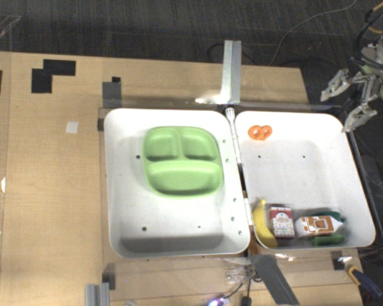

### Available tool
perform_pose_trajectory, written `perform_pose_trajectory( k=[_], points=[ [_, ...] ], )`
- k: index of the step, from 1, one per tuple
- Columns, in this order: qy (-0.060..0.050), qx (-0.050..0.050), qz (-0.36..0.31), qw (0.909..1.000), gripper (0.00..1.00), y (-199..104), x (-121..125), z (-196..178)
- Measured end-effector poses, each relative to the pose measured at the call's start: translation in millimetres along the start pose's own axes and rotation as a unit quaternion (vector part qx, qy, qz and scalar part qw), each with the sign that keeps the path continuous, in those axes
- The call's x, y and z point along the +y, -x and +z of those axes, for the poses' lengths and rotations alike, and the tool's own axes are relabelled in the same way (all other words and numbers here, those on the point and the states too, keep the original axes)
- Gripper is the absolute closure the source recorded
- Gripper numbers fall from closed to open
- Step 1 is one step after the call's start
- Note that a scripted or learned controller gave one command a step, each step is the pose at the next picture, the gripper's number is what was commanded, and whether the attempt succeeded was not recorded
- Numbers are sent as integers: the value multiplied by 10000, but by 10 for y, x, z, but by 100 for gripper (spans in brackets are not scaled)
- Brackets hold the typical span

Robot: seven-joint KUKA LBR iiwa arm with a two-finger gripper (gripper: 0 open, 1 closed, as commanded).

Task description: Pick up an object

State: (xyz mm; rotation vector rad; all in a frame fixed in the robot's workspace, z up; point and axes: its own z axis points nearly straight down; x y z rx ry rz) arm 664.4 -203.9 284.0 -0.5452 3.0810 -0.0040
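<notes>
bins (121,234) white, side by side | bench (45,190) wooden | floor (147,11) dark

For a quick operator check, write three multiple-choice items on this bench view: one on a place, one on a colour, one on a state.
1. Where does the orange pretzel lie?
A. In the right bin, far corner near the divider
B. On the green tray
C. On the bench outside the bins

2. What colour is the divided tray in the left bin?
A. Red
B. Green
C. Blue

3. What state is the gripper in?
A. Clamped on the banana
B. Pressed into the tray
C. Holding nothing, beyond the right bin's far right corner

Answers: 1 A, it sits on the right bin's floor; 2 B, plainly green; 3 C, nothing between its fingers, and the banana lies in the bin.
</notes>
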Motion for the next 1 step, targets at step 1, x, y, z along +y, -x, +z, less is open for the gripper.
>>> perform_pose_trajectory(
  k=[1],
  points=[
    [0, 0, 0, 10000, 0, 0, 0, 0]
  ],
)
